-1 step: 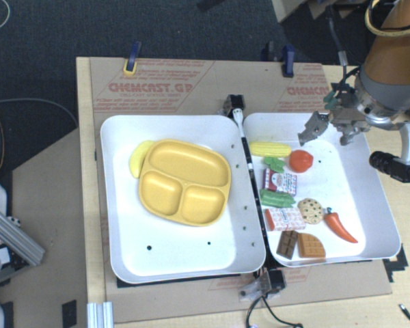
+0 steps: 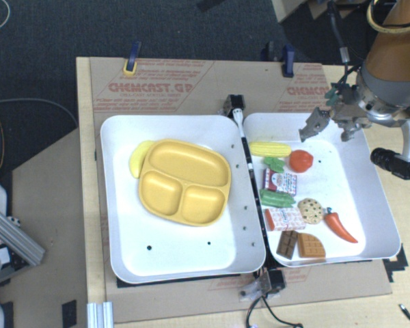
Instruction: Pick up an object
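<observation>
My gripper point(image 2: 330, 129) hangs above the far part of the right bin point(image 2: 379, 203), its two fingers spread apart with nothing between them. Just below and left of it lie a red tomato point(image 2: 301, 160) and a yellow corn cob point(image 2: 269, 148). Further down the bin are a green pepper point(image 2: 275, 164), a red and white packet point(image 2: 279, 182), a green pea pod point(image 2: 277, 199), a second red-patterned packet point(image 2: 284, 218), a cookie point(image 2: 310, 210), a red chilli point(image 2: 339, 225), a chocolate bar point(image 2: 287, 243) and a waffle point(image 2: 311, 247).
The left bin point(image 2: 119, 183) holds a yellow divided plate point(image 2: 183, 182) with a banana point(image 2: 139, 157) tucked under its left rim. Black clips point(image 2: 235, 105) sit on the wall between the bins. A black arm part point(image 2: 395, 162) lies at the right edge.
</observation>
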